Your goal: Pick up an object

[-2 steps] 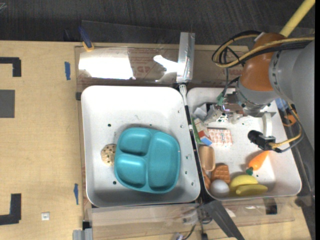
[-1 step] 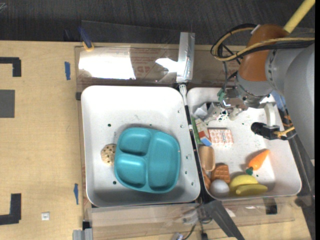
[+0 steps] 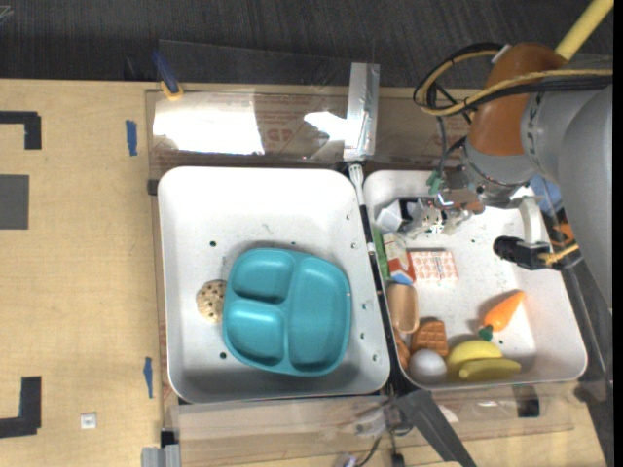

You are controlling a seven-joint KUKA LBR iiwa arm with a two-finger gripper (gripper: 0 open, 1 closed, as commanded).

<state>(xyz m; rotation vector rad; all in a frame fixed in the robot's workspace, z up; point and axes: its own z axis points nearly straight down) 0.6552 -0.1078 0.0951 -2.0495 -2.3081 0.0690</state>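
While the arm point(image 3: 545, 115) is reaching in from the right, its gripper point(image 3: 443, 207) is hanging low over the upper left part of the right bin point(image 3: 569, 343), close to the bin's left wall. The claw's state is something I cannot tell; the metal parts there are blurring together. Nothing is visibly sitting between them.

Just below the gripper a red-and-white packet point(image 3: 431, 267) is lying flat on the bin floor. A green-and-red box point(image 3: 392, 257) is leaning along the left wall beside it. Further down that wall a bread roll point(image 3: 403, 305) is lying, with a waffle point(image 3: 428, 339) beneath it and a white egg point(image 3: 426, 363) touching the waffle's lower edge. A banana point(image 3: 485, 358) is resting near the bottom rim, just right of the egg, and a carrot point(image 3: 503, 311) is lying just above it.

Over in the left bin point(image 3: 195, 202) a teal divided plate point(image 3: 287, 309) is sitting toward the bottom, and a cookie point(image 3: 208, 300) is peeking out at its left edge, touching it.
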